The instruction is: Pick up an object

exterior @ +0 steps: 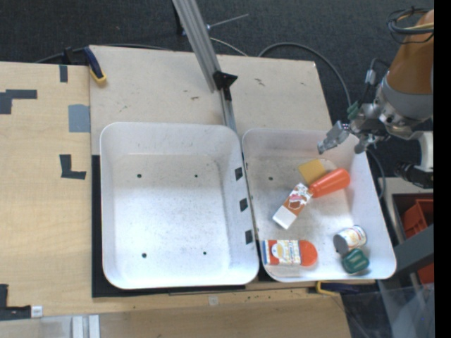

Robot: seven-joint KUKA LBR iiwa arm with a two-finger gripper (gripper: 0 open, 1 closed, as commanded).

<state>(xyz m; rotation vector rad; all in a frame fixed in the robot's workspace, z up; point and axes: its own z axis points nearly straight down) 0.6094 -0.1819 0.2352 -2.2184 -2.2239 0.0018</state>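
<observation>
My gripper (347,142) hangs over the far right corner of the right bin (262,146), open, with nothing between its fingers. Just below it in that bin lie a yellow block (315,169) and an orange bottle (330,182). A white tube with a red label (292,205) lies tilted against the bottle's left end. Along the bin's near edge are an orange and white packet (288,253), a small silver can (350,238) and a green piece (356,261).
The left bin (169,203) sits beside the right one, with a raised divider between them. A metal pole (201,37) slants over the bench behind the bins. Cables trail at the back, and the arm's orange band (416,62) rises at the right.
</observation>
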